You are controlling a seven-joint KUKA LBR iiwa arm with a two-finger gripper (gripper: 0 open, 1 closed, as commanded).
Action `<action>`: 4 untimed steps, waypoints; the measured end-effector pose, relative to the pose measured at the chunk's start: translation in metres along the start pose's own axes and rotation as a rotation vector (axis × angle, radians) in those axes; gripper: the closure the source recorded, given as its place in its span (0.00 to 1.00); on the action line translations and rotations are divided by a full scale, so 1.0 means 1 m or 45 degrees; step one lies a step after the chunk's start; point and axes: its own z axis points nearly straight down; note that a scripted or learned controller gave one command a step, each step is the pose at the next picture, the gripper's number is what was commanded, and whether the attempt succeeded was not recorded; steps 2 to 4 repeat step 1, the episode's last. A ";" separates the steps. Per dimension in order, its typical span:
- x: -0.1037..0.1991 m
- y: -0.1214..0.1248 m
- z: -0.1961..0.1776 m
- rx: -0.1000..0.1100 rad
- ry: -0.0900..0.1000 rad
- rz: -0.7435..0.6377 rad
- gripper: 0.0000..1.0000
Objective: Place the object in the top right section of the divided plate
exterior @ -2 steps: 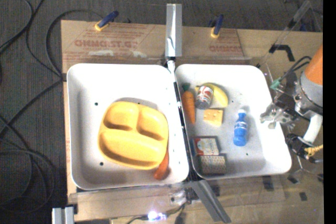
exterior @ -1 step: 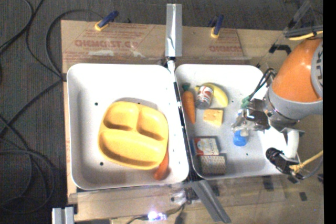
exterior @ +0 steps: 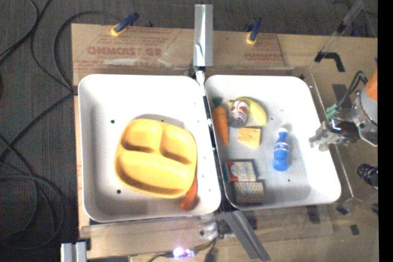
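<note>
Two shallow white bins side by side on cardboard-covered bench. Left white bin [exterior: 98, 132] holds yellow plastic divided plate [exterior: 157, 157], three sections, two small ones along its upper edge and one large below; plate sits slightly rotated. Orange-red elongated toy piece [exterior: 190, 195] lies against plate's lower right rim, leaning toward the bin's corner. Right white bin [exterior: 307, 132] holds the loose items: orange toy carrot [exterior: 220, 124] lying lengthwise along the left wall; small can with red-and-white label [exterior: 239, 112] touching a pale yellow rounded piece [exterior: 258, 111]; yellow cheese-like wedge [exterior: 249, 137] just below those; blue plastic bottle with white cap [exterior: 281, 150], lying down, right of the wedge; two small flat boxes [exterior: 244, 180] stacked close at the lower left corner. Gripper [exterior: 323, 137] at the right bin's right wall, over the rim, well apart from the plate; grey arm with orange band behind it at frame edge. Fingers small and blurred: cannot tell how far open, nothing seen held between them
</note>
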 end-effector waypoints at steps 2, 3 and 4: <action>-0.001 0.000 0.039 0.005 0.003 0.331 1.00; -0.001 0.000 0.039 0.005 0.003 0.331 1.00; -0.001 0.000 0.039 0.005 0.003 0.331 1.00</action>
